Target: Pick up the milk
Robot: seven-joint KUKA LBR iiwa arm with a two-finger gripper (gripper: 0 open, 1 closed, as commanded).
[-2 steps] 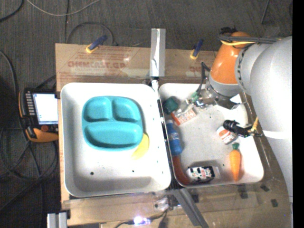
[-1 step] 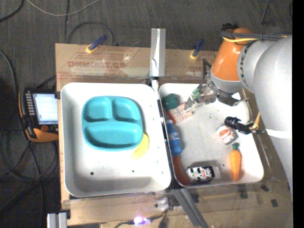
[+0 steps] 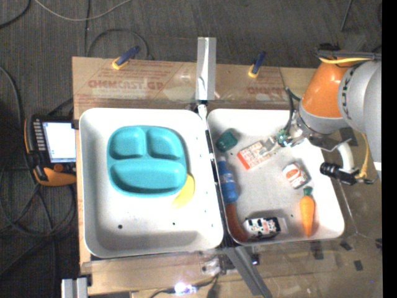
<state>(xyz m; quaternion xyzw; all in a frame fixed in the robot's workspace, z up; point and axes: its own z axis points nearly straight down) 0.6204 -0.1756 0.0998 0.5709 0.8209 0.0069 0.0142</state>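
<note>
- While my gripper [image 3: 283, 139] hangs over the right bin [image 3: 338, 228], I count two white bins. The left bin [image 3: 87, 228] is just beside it.
- One blue plate [image 3: 147, 160] lies in the left bin, with one banana [image 3: 185, 192] touching its corner.
- My gripper is near the back of the right bin, just beside one red and white box [image 3: 255, 154]. I cannot tell if my hand is spread or pressed together.
- I think the milk [image 3: 263, 226] is the black and white carton. It lies on its side by the front wall, well apart from my hand.
- It looks light and stiff, maybe slippery. I would pinch its two long sides, in the middle.
- I also count one blue bottle [image 3: 227, 185], one carrot [image 3: 307, 211], one small orange carton [image 3: 296, 176] and one green thing [image 3: 226, 140].
</note>
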